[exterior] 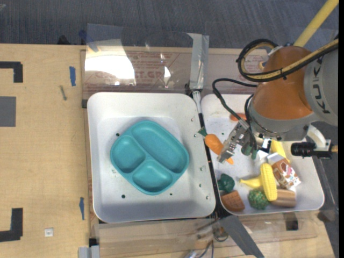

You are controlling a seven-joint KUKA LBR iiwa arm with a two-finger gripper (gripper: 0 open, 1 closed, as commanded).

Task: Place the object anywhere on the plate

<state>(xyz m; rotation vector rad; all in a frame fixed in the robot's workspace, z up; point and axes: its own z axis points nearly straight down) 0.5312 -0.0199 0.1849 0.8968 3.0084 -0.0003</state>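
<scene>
Claw [235, 145] low in right bin [314, 198], fingers slightly spread, tips just beside an orange carrot-like piece [214, 142]; contact unclear, nothing seen pinched between fingers. Carrot: small, orange, tapered, lying at the bin's left wall, just left of claw. Past claw toward the near rim: corn cob [268, 180], broccoli [258, 199], dark green piece [226, 183]. Farther left, teal three-compartment plate [149, 156] in left bin [107, 117].

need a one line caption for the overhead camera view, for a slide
KUKA arm's gripper hovers by an orange carrot in the right bin; teal plate waits in the left bin.
</scene>
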